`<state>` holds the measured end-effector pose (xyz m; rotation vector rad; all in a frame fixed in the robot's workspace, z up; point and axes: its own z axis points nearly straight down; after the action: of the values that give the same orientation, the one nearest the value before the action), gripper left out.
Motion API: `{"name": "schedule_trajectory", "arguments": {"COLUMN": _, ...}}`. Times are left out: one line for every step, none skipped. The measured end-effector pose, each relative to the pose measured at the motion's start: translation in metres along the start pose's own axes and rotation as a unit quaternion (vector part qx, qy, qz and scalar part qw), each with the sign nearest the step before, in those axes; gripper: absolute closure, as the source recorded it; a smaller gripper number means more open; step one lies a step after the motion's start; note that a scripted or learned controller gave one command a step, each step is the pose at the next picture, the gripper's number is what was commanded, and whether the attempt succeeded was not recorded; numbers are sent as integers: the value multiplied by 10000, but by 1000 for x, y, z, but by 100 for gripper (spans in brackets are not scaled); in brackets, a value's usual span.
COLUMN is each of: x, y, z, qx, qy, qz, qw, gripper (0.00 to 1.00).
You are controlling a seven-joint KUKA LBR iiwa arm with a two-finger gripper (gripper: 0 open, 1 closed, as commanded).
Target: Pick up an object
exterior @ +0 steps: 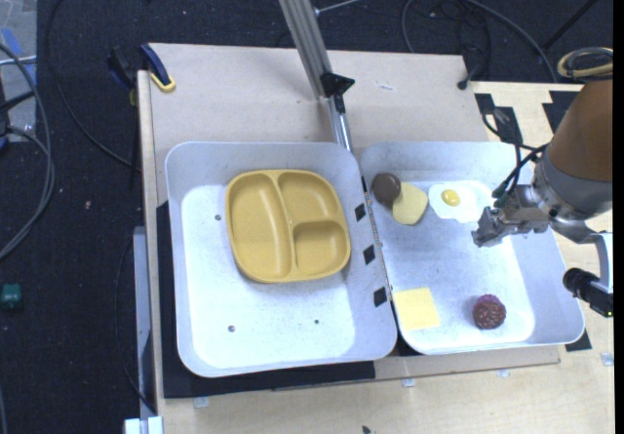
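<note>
We see the gripper (487,229) above the right bin (546,325), just beside the fried egg (456,199) at the bin's far edge; we cannot tell its state. The cheese slice (416,307) and the red ball (488,311) lie near the front edge

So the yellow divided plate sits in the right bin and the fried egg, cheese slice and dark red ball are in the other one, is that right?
Not quite. In the camera view the yellow divided plate sits in the left bin, and the fried egg, cheese slice and dark red ball are in the other one, the right bin.
</note>
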<state>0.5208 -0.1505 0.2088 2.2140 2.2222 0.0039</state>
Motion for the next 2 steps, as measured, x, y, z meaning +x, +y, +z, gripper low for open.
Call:
{"name": "schedule_trajectory", "arguments": {"x": 0, "y": 0, "z": 9, "qx": 27, "qy": 6, "qz": 16, "qw": 10000, "gripper": 100}}
{"name": "schedule_trajectory", "arguments": {"x": 60, "y": 2, "z": 12, "qx": 32, "qy": 21, "qz": -23, "qw": 10000, "gripper": 100}}
